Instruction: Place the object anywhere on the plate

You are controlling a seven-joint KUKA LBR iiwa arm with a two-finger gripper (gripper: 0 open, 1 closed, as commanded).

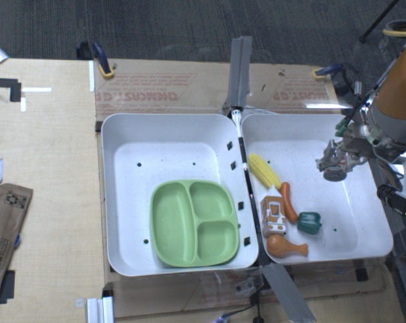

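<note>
The gripper (334, 167) hangs over the right bin (364, 247), toward its far right side; whether its fingers are spread or pressed together cannot be told at this angle, and nothing shows between them. Left of it, along the bin's left wall, lie five toy foods: one yellow corn cob (263, 170), one orange hot dog (288, 202), one white and orange piece (274, 215), perhaps a small carton, one green pepper (309, 222), and one orange drumstick (285, 247). The left bin (122, 180) holds one green plate (194, 223) with three compartments.
</note>
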